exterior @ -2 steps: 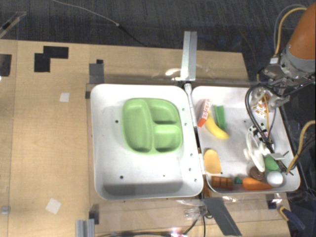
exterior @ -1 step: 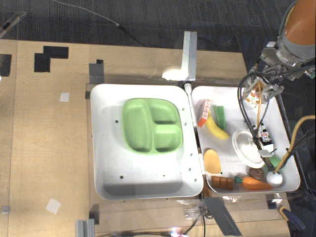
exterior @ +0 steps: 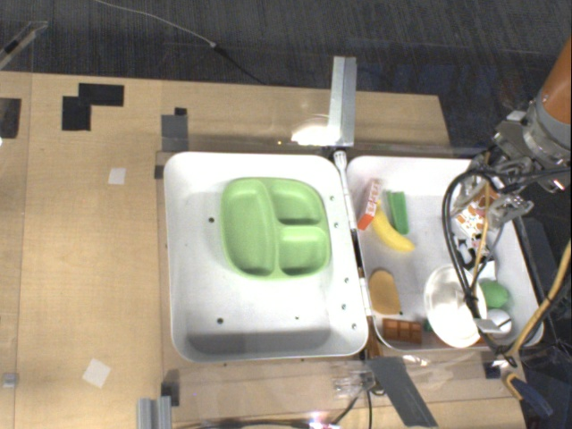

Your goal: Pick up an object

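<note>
Banana lies free mid right bin, so I approach my gripper, grip state unclear, straight down.

Arm reaches in from the upper right

Colours, placed off the gripper, which is grey/metal with black cables looped below it; orange band above the wrist.

- Both bins white: left bin, right bin.
- Far left of the gripper: light green divided tray, plain.
- Left of the gripper: yellow banana, dark green block touching it, red-and-white packet.
- Just beside the gripper: small packet, white with orange and black print.
- Below it: white bowl, green ball.
- Below-left: tan bread-like piece, brown gridded chocolate bar.
- Bench light wood with black squares; floor dark grey carpet.
</note>
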`<state>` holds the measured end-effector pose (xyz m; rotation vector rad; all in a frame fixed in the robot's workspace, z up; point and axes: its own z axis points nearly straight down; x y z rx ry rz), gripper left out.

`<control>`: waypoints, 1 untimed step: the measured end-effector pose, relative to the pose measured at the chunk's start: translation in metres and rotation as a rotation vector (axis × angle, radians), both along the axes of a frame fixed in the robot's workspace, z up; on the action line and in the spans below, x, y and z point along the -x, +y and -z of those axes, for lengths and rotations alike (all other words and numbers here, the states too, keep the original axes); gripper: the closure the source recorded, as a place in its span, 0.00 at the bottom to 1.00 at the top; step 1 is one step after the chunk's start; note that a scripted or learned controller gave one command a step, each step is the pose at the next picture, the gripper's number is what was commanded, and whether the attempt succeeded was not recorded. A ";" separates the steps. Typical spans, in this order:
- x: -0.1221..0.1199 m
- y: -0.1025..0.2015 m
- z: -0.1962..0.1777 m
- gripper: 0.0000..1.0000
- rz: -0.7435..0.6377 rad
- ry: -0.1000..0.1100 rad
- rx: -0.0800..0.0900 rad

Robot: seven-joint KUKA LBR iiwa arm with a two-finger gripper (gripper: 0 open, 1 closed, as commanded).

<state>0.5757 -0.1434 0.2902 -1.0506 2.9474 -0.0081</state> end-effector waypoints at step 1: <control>-0.020 -0.048 0.067 1.00 -0.321 0.007 0.001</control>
